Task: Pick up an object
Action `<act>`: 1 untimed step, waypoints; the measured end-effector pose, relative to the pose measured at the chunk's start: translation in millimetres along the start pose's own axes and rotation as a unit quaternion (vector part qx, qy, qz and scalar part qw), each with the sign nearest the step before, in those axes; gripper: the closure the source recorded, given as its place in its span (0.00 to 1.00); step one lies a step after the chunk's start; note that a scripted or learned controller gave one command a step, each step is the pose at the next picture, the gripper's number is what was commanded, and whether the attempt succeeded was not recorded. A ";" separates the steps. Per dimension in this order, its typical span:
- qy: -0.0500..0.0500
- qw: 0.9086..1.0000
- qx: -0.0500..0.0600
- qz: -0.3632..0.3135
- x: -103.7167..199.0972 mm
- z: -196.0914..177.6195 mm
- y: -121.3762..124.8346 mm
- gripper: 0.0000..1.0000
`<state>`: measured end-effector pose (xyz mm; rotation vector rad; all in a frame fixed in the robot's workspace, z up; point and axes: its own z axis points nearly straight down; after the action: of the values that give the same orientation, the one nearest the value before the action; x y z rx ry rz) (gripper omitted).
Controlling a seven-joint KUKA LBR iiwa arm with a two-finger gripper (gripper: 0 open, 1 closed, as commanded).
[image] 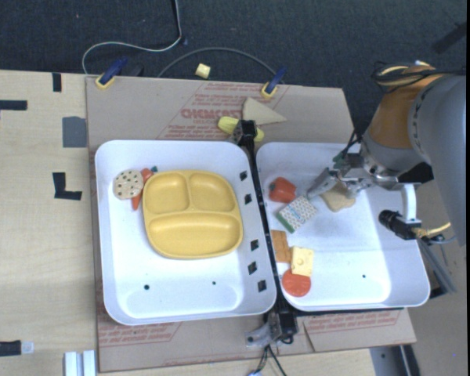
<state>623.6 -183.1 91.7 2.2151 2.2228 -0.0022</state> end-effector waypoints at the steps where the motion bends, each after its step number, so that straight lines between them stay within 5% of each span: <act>1: 0.000 1.000 -0.003 0.001 -41.9 4.6 37.8 0.00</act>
<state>661.6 -224.8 87.3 2.2139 2.2189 0.0056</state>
